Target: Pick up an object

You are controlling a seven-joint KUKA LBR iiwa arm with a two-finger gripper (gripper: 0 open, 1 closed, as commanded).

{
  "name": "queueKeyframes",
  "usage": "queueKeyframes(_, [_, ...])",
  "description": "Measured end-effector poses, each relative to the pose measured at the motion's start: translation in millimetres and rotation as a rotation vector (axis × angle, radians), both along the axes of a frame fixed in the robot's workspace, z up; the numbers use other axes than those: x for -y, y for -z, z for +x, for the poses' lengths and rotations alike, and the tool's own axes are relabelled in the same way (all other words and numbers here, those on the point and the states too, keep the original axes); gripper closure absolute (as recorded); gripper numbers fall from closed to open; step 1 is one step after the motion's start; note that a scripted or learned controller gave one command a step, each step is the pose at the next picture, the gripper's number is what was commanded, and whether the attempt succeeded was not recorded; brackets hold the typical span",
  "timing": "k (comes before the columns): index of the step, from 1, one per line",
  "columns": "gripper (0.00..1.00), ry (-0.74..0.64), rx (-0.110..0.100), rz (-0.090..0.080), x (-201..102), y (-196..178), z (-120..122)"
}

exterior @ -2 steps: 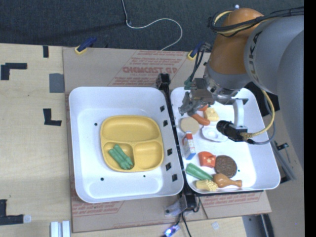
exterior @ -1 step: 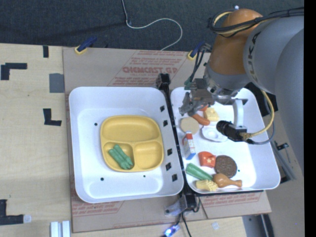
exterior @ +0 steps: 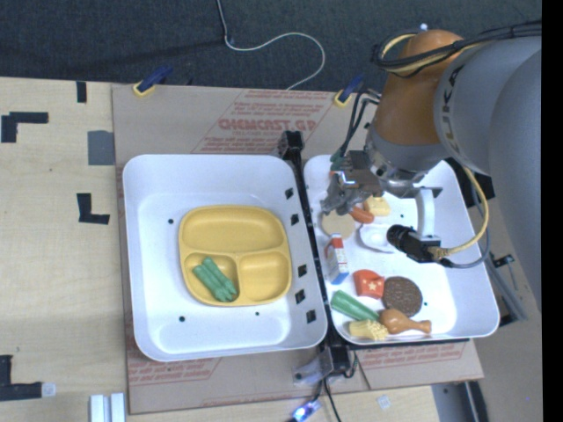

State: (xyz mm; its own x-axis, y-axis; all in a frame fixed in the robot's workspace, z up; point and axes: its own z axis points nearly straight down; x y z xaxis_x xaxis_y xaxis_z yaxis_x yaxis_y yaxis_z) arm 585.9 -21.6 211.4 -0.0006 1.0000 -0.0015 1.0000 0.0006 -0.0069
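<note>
The gripper [exterior: 345, 197] hangs low over the far-left part of the right bin [exterior: 471, 310], close to the wall it shares with the left bin [exterior: 141, 236]. Its state I cannot tell; the wrist and dark metal parts cover that area.

Task progress, as I judge it: the arm is at the reaching/grasp step, nothing is lifted yet. No object shows clearly held, so the pick is not confirmed.

Objects rel. to the gripper:
- just below it, almost touching: a pale round piece [exterior: 336, 225] and a small orange-red piece [exterior: 361, 214], with a pale yellow bit [exterior: 378, 207] beside. These are the probable targets.
- a bit nearer the camera: a small white/red bottle-like item [exterior: 338, 258].
- further toward the near edge: red tomato-like piece [exterior: 369, 283], brown round patty [exterior: 402, 294], green vegetable [exterior: 354, 306], corn [exterior: 369, 329], chicken leg [exterior: 406, 324].
- well to the left, in the other bin: yellow divided plate [exterior: 255, 231] w/ green beans [exterior: 215, 278].

Left to do: close on one item, raise it clear of the bin.
</note>
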Motion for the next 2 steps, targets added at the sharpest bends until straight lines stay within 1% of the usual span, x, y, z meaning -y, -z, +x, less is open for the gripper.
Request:
queueKeyframes(1, [1.0,-0.002,0.003,0.002,-4,-20,-3])
queueKeyframes(2, [1.0,0.0,-0.001,0.0,2,0,0])
